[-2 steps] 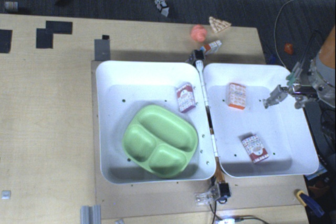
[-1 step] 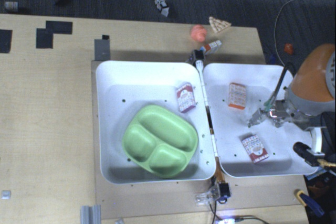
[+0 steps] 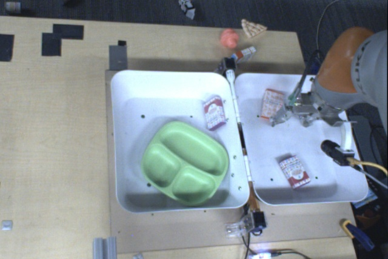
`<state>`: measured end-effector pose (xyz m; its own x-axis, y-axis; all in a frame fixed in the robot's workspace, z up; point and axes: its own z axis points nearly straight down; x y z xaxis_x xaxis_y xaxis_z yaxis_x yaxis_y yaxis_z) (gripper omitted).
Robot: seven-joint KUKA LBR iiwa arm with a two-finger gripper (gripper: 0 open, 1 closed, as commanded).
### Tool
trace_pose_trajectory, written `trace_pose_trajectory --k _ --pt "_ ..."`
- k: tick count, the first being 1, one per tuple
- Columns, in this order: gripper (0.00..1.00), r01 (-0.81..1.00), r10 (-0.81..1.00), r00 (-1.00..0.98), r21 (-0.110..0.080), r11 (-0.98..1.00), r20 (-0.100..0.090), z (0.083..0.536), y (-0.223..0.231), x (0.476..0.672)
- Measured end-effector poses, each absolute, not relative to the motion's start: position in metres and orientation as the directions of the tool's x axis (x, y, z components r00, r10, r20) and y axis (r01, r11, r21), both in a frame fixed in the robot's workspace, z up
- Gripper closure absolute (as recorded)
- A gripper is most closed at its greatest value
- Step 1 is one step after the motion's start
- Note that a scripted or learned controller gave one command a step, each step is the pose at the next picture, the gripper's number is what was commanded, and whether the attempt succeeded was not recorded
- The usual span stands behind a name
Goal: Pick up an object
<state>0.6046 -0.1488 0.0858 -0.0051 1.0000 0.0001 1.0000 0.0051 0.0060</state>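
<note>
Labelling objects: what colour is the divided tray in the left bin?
Light green tray, seen in the camera view.

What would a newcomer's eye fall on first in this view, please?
The green divided tray lies tilted in the left bin, the brightest thing there. In the right bin, the arm's gripper is down beside a small red-and-white packet near the back wall.

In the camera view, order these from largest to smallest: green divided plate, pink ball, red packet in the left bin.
1. green divided plate
2. red packet in the left bin
3. pink ball, only slightly smaller.
</note>
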Motion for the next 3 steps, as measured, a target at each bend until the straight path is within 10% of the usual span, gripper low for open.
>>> trace_pose_trajectory --k 1,2,3 --pt "0.0 1.0 1.0 -0.006 0.006 0.006 0.001 0.086 -0.081 0.627" --pt "1.0 1.0 1.0 -0.006 0.005 0.006 0.001 0.097 -0.082 0.627" --pt "1.0 1.0 1.0 -0.005 0.004 0.005 0.002 0.186 0.001 0.597"
